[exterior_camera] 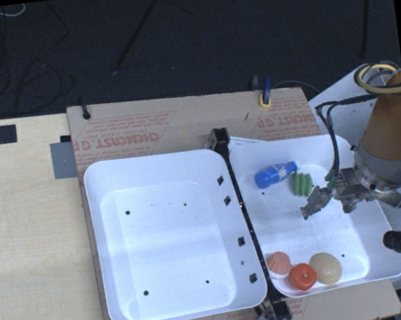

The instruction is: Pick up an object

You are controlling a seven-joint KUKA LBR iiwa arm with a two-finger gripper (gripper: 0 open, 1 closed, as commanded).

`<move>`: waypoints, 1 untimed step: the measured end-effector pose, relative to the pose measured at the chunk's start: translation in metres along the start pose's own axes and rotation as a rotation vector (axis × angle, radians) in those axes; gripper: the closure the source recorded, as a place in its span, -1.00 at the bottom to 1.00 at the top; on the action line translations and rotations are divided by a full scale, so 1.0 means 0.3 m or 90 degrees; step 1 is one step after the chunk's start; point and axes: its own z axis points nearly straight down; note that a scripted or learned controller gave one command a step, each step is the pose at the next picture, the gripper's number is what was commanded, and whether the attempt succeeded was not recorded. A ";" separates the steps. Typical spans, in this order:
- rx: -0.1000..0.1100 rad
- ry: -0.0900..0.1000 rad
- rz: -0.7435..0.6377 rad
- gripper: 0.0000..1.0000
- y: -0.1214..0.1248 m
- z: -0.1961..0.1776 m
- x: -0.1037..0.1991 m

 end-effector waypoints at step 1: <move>-0.007 -0.005 0.002 -1.00 0.124 -0.205 -0.263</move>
